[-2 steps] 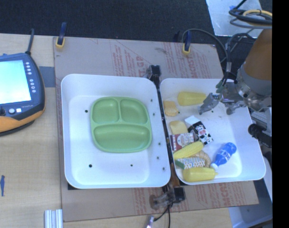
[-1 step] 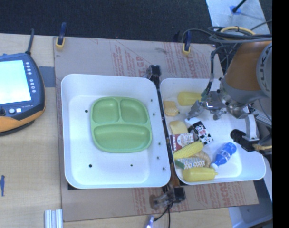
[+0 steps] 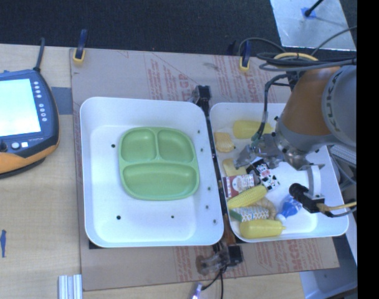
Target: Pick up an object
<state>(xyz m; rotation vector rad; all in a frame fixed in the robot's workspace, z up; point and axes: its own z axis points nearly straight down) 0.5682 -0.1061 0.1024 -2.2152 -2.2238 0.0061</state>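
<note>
Toy food pieces are lying crowded in the right bin (image 3: 339, 229), among them a corn cob (image 3: 247, 197), a yellow banana-like piece (image 3: 260, 229) and a small carton (image 3: 239, 183), all looking light, stiff and smooth. The end effector (image 3: 259, 156) is hanging low over this pile near a black-and-white toy (image 3: 266, 174); whether it is apart or together I cannot tell. Gripping the corn cob across its narrow middle seems safest, since rounded plastic may be slipping.

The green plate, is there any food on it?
No, the green plate lies bare in the left bin; the toy food is all in the right bin.
</note>
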